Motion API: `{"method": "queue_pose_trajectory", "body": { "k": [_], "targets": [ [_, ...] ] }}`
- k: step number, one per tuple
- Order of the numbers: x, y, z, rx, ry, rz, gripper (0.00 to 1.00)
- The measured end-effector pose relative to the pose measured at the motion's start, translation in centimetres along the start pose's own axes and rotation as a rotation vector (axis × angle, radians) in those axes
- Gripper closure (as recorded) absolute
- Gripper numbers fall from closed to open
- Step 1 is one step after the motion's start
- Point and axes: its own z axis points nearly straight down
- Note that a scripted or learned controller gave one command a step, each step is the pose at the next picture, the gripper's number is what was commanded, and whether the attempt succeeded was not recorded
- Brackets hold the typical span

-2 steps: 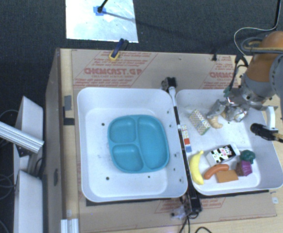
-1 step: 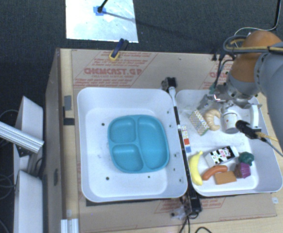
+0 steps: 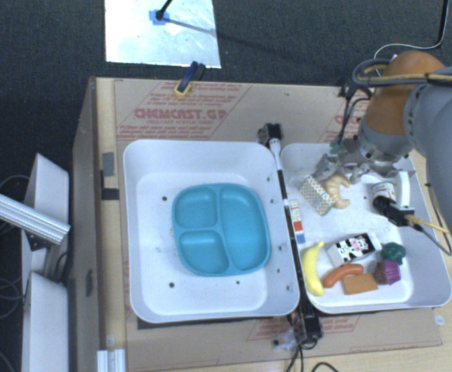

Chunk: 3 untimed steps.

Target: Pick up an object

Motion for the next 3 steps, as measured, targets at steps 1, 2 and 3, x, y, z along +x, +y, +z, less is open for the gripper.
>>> {"method": "queue_pose_trajectory", "body": {
  "k": [1, 2, 3],
  "targets": [
    [-0.1, 1.0, -2.4, -0.001, -0.001, 0.0, 0.0],
    [0.6, 0.1, -1.6, -0.001, -0.001, 0.003, 0.0],
    [0.6, 0.2, -2.7, -0.003, -0.001, 0.002, 1.0]
  ]
}}
